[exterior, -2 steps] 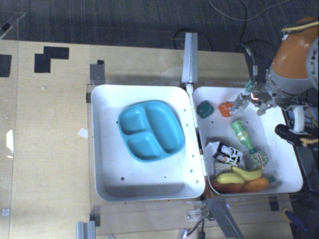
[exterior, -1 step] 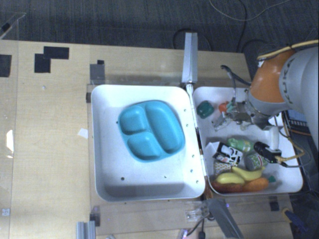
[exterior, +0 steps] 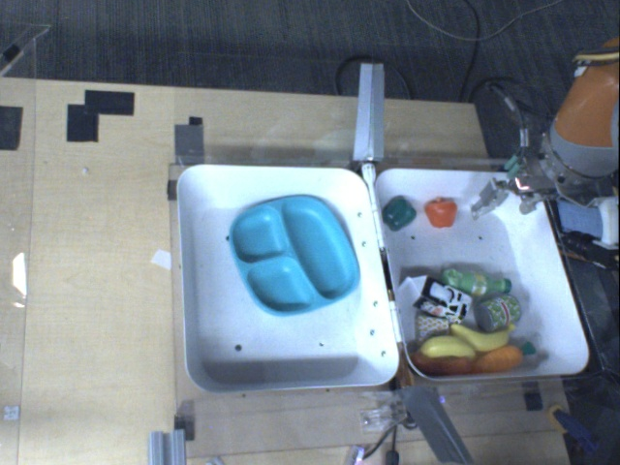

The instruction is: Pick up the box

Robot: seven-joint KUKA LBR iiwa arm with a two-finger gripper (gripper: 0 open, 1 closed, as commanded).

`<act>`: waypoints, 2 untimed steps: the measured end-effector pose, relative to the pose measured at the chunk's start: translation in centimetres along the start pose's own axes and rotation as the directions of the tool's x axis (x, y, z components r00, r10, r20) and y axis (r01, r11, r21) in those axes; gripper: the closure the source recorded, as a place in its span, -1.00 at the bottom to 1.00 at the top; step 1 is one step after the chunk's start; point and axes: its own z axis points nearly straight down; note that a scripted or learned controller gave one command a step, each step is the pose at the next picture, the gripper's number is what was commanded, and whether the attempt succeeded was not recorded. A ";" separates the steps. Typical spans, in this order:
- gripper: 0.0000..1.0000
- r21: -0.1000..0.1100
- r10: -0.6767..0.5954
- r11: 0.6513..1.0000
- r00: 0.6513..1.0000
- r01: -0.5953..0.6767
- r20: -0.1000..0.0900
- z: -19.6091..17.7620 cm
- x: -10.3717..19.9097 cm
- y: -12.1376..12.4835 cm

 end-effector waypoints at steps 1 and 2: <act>-1.00 0.001 0.009 1.000 1.000 -0.009 0.000 7.5 3.8 1.1; -1.00 0.003 0.319 0.948 0.948 -0.319 -0.002 7.4 8.1 -0.1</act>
